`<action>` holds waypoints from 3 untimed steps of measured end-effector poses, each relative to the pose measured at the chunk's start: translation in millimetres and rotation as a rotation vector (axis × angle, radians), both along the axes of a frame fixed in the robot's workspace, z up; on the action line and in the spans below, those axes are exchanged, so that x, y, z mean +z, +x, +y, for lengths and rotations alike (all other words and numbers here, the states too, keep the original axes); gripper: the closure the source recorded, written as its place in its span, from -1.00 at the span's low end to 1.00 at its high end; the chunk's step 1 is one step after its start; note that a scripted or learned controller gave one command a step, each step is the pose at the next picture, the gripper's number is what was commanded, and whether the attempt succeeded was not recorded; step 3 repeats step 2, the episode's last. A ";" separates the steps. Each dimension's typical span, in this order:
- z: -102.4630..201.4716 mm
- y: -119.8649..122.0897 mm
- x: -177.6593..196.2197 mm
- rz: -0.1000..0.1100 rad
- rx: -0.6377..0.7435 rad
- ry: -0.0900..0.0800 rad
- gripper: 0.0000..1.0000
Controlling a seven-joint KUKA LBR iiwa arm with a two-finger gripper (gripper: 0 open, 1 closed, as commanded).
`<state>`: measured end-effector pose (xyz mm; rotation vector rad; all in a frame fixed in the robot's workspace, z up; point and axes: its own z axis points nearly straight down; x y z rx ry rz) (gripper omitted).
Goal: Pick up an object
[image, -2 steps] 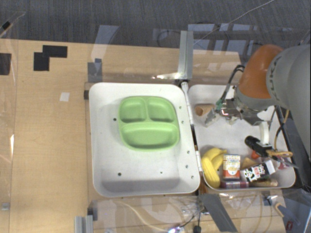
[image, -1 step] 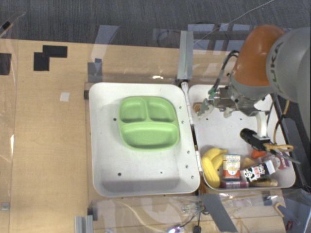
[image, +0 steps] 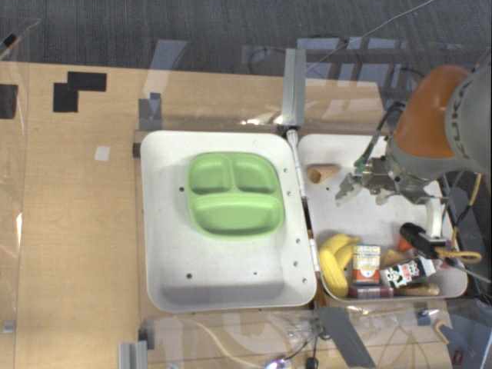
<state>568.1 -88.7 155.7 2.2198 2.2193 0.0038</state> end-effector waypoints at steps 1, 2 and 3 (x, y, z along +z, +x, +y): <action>-38.3 -69.3 -57.9 0.000 -0.020 0.000 -1.00; -38.0 -67.3 -46.9 -0.005 -0.020 0.000 1.00; -38.0 -67.3 -46.9 -0.005 -0.020 0.000 1.00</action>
